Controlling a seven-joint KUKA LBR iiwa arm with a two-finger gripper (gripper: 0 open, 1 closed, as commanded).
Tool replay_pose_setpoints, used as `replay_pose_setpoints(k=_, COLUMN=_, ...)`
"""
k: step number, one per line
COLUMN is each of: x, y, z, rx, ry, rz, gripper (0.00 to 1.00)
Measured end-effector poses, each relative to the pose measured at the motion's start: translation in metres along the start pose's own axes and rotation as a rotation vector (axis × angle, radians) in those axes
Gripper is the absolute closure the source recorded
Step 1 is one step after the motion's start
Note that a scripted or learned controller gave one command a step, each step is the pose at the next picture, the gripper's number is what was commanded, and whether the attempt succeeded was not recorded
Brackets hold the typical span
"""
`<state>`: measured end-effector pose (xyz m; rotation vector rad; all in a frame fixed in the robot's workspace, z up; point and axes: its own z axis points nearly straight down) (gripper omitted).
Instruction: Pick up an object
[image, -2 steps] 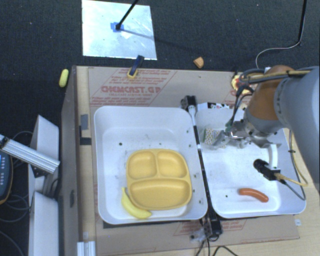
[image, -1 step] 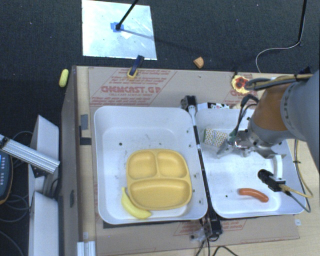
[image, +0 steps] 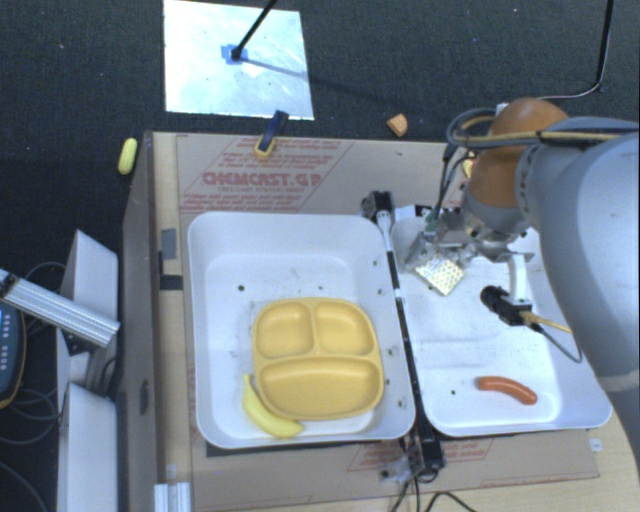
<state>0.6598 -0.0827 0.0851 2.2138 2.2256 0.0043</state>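
Cracker (image: 441, 274) lay near the far left corner of the right bin (image: 462, 345), gripper (image: 433, 248) poised just over it, grip state untellable; probably approach step, next needing descent and closure.

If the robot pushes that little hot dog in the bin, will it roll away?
Probably a little. The hot dog looks round and smooth, so a sideways nudge may roll it. It lies on bare floor of the right bin, nothing beside it to stop it. It looks light.

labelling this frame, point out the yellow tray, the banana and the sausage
yellow tray (image: 318, 358): camera view, on its large lower compartment
banana (image: 266, 414): camera view, mid-body, beside the tray
sausage (image: 506, 389): camera view, its middle
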Motion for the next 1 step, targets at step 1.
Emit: replay_pose_setpoints(k=1, x=-0.001, y=0.0008, z=-0.0111, rx=-0.002, ry=-0.002, rz=-0.005, gripper=1.0)
